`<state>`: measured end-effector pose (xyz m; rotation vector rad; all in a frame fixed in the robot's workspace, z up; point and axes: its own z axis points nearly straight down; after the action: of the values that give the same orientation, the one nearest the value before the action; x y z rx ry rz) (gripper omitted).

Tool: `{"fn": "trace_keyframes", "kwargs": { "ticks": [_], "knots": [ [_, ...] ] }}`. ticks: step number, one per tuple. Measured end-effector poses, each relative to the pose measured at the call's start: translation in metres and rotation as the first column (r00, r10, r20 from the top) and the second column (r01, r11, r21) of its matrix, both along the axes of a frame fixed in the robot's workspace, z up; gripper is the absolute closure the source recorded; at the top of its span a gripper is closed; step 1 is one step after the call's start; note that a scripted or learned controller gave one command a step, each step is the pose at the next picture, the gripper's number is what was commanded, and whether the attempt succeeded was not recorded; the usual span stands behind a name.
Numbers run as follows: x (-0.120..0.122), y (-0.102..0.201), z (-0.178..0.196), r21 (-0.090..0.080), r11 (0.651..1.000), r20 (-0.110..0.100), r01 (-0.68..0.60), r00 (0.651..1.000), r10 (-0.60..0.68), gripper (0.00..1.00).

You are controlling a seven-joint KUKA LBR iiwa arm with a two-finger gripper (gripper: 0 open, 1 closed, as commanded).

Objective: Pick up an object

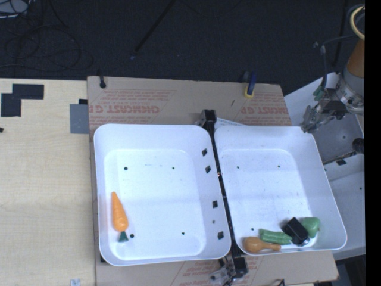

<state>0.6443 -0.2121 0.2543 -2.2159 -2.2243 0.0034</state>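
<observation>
An orange toy carrot (119,213) lies near the front left corner of the left bin (153,129). In the front right corner of the right bin (267,131) several items cluster: a tan gourd-shaped piece (260,245), a long green piece (274,236), a black block (296,231) and a rounder green piece (310,224). The black block rests against both green pieces. My gripper (315,117) hangs outside the right bin, just past its back right corner, far from every object and with nothing in it.
A black divider with clips (215,183) runs between the two bins. Both bins rest on a cardboard sheet (178,103). A blue and yellow clamp (250,84) stands at the cardboard's back edge. Light wooden bench (41,177) extends to the left.
</observation>
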Motion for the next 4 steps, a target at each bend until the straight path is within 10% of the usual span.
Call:
{"fn": "trace_keyframes", "kwargs": {
  "ticks": [4],
  "knots": [
    [0.0,0.001,-0.05,0.001,1.0,-0.001,0.002,1.0,-0.002,1.0]
  ]
}}
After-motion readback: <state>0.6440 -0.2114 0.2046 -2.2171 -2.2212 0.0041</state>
